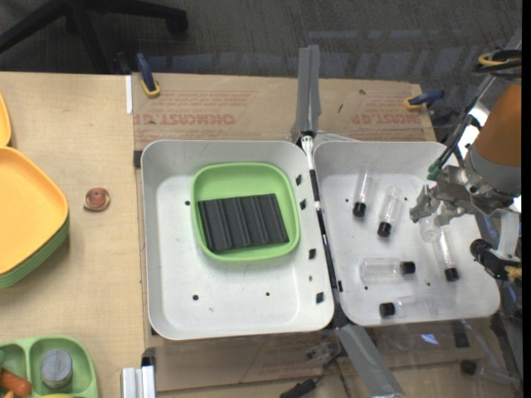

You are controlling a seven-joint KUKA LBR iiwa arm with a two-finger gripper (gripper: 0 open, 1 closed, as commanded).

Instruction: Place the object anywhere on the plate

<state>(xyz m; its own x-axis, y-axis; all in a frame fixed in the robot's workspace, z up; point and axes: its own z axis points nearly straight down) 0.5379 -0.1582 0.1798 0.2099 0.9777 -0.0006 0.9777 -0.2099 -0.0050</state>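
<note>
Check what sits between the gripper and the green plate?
In the camera view, two clear vials lie between the gripper and the green plate, plus the bins' adjoining rims.

arm (502,139) cropped at right edge, gripper (430,212) fingers indistinct

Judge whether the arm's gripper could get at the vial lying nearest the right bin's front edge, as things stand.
Probably yes. The gripper hovers over the right bin, and the vial lies apart from the other vials with nothing over it.
</note>
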